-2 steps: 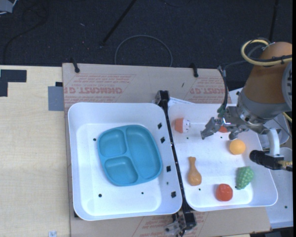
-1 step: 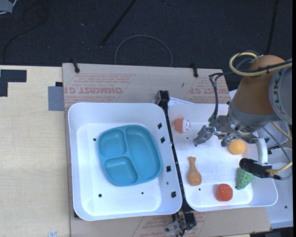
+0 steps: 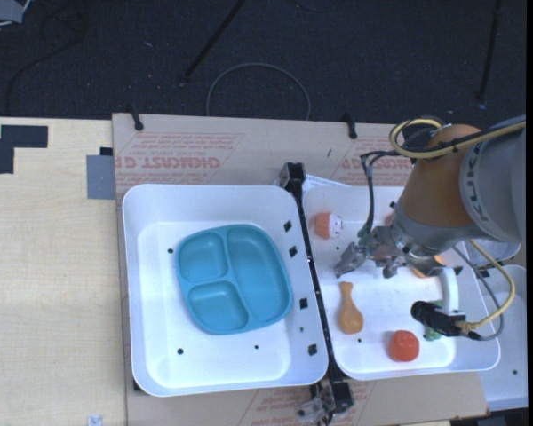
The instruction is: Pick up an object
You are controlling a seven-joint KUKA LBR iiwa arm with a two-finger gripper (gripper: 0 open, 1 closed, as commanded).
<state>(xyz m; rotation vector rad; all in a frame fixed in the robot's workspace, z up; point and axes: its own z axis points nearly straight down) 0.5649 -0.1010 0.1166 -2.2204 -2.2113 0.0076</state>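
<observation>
A slanted overhead view of a bench bearing two shallow white bins side by side. The left bin (image 3: pixel 151 344) holds a blue divided plate (image 3: pixel 233 278), lying flat near its middle. The right bin (image 3: pixel 373 362) holds the small objects, and over it reaches the grey arm (image 3: pixel 480 193) with its orange band, entering from the right and bending down so the wrist points toward the bin floor.

The gripper (image 3: pixel 366 257) hangs low over the middle of the right bin; nothing can be seen between its fingers, and how far apart they stand cannot be made out at this angle.

The nearest likely target is a tan drumstick-shaped toy (image 3: pixel 349 309) — just below and slightly left of the gripper, its long axis running roughly up-and-down in the picture, fat end lower. A red ball (image 3: pixel 403 345) lies farther off toward the bin's lower right corner. A small pink-and-white object (image 3: pixel 326 225) sits above and left of the gripper, near the divider.
</observation>
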